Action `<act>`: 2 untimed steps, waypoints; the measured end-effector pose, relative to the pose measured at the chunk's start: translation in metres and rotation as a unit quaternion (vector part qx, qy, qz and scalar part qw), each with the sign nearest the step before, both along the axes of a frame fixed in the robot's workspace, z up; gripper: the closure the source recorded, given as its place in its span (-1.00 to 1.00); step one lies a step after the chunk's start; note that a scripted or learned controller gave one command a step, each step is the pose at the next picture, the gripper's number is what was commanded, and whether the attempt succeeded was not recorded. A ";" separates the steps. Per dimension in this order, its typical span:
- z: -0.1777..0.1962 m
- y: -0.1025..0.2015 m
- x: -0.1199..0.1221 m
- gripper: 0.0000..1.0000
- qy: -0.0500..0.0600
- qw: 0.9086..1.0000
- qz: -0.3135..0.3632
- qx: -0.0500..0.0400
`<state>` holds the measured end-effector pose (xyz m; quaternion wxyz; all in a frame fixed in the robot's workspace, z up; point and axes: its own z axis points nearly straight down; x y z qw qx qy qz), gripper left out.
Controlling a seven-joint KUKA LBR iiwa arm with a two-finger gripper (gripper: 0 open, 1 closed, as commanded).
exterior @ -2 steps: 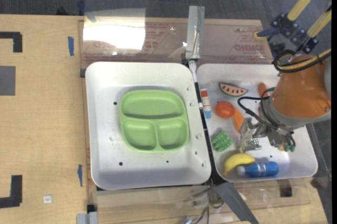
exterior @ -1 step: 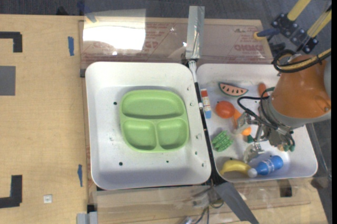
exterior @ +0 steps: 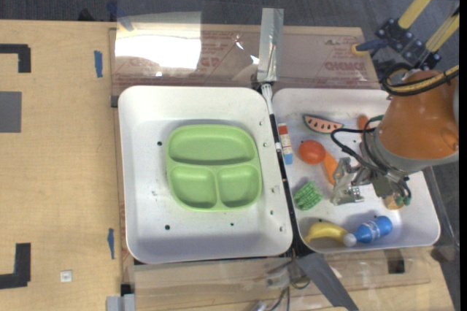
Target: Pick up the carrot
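Nearest the camera, along the front wall of the right bin (exterior: 430, 233), a yellow banana (exterior: 326, 231) lay on its side, and just beside it a blue bottle (exterior: 372, 228) with a white cap rested tilted toward the banana. A little further in, a green ridged piece (exterior: 308, 195) sat near the bin's left wall.

Above those, the gripper (exterior: 349, 184) hung low over the middle of the right bin. Its metal fingers (exterior: 343, 185) pointed down and left, but they blurred into the wrist hardware, so whether they stood apart or together could not be told, nor whether anything sat between them. The grey arm (exterior: 417, 128) with its orange band covered much of the bin's right half, hiding whatever lay beneath it.

The carrot (exterior: 330, 166) lay just left of the fingers, close to them (contact could not be made out). Only a short orange stretch showed, the rest hidden behind the gripper; its long axis seemed to run from upper left to lower right, and which end was the tip could not be seen. Just beyond it sat a round red-orange tomato (exterior: 312, 151). At the left wall a small red, white and blue stick (exterior: 284, 142) lay lengthwise. Further back a watermelon slice (exterior: 322, 123) rested, and an orange scrap (exterior: 363, 123) peeked out by the arm.

In the left bin (exterior: 139, 156), a green divided plate (exterior: 214, 166) sat at the centre.
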<state>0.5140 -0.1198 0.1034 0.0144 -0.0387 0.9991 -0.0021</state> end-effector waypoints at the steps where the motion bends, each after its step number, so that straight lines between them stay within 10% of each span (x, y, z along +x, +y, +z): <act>1: 0.158 0.065 -0.011 1.00 0.008 0.993 0.114 -0.001; 2: 0.174 0.113 -0.002 1.00 0.010 0.968 0.251 -0.002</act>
